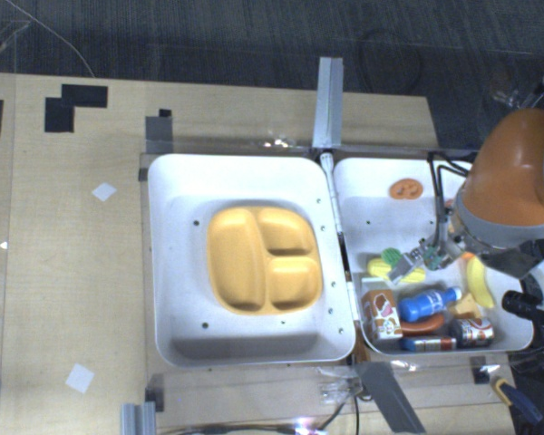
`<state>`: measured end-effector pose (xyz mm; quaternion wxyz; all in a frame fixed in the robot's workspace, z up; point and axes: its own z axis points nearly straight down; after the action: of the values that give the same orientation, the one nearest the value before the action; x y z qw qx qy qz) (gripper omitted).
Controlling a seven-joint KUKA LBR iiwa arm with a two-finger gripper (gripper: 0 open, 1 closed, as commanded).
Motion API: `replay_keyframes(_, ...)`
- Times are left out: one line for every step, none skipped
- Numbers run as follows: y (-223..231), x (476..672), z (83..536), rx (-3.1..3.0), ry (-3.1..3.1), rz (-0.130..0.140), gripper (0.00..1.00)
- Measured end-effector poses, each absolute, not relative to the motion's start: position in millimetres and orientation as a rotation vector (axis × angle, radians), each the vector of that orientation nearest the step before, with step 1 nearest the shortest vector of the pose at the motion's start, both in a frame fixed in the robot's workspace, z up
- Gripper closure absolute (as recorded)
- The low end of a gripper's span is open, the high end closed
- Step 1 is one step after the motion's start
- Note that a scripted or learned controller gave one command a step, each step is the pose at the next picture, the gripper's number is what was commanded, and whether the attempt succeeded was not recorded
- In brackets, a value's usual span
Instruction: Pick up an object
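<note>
Pincer [432, 254] position is low over the middle of the right bin [372, 198], just beside a green-and-yellow item [388, 263]; whether it is spread or pressed together cannot be determined, and nothing is visibly pinched. Candidate objects crowd the near edge of that bin: a blue bottle [431, 304], a banana [477, 282] and a red-and-white can [381, 313], while an orange disc [405, 188] lies near its far edge. Left bin [177, 270] on the desk [63, 270] carries a yellow divided tray [263, 258] at its centre.
</note>
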<state>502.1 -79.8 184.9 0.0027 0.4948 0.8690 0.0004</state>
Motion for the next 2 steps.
replay_keyframes(-126.1, 487.3, 149.7, 1.486, 2.764, 0.001, 1.00)
replay_keyframes(-75.0, 504.0, 185.2, 1.990, 2.426, 0.007, 1.00)
